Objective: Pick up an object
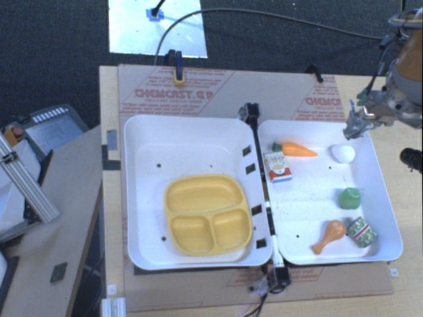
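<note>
The right bin [310, 177] holds an orange carrot [299, 150], a white egg [342, 153], a small red and white carton [278, 166], a green lump [349, 197], a tan drumstick [329, 235] and a green patterned box [361, 231]. My gripper [355, 128] hangs at the bin's far right corner, just above and right of the egg, with nothing seen between its fingers. The arm comes in from the right edge.
The left bin [152, 150] carries a yellow divided tray [207, 212]. A black divider with clips [258, 177] runs between the bins. A cable crosses the dark floor at the back. A grey device [53, 127] sits on the side table at left.
</note>
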Robot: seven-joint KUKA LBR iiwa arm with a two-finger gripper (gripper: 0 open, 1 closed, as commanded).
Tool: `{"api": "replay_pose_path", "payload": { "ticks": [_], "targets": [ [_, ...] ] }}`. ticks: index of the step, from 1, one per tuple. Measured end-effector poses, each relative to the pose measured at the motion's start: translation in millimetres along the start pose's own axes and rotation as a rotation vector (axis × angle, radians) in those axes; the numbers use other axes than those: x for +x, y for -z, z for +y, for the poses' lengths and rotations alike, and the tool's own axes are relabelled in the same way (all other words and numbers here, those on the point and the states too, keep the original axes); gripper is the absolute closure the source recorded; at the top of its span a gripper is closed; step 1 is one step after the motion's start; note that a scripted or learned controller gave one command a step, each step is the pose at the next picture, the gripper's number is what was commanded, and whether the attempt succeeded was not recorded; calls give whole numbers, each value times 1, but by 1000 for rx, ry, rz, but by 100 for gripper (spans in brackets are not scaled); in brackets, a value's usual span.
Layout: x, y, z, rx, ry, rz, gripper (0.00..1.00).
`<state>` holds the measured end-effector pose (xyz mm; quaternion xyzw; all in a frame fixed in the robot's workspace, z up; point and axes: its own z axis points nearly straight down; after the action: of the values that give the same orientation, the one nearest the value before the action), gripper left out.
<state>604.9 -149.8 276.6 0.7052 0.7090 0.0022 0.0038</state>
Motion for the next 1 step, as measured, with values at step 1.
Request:
{"api": "replay_pose_path", "payload": {
  "ticks": [1],
  "targets": [
    [49, -19, 15, 6, 4, 3, 100]
  ]
}}
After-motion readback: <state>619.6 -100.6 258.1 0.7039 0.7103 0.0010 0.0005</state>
